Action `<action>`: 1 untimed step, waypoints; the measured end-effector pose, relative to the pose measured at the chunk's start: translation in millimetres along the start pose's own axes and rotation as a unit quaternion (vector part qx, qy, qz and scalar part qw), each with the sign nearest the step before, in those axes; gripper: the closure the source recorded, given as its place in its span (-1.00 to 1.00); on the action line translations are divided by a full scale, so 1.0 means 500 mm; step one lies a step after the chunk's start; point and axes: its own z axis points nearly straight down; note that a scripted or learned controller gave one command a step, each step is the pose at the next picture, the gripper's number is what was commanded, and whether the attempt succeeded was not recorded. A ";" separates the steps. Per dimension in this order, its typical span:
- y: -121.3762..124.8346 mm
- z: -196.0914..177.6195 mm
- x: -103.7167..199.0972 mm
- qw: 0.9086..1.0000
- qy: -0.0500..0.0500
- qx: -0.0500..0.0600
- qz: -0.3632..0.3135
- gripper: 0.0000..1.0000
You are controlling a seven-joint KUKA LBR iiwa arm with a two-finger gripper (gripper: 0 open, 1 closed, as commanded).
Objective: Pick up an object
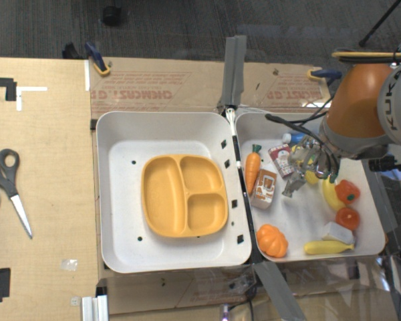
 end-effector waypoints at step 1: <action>0.085 -0.002 -0.075 0.999 -0.002 0.007 0.034 -1.00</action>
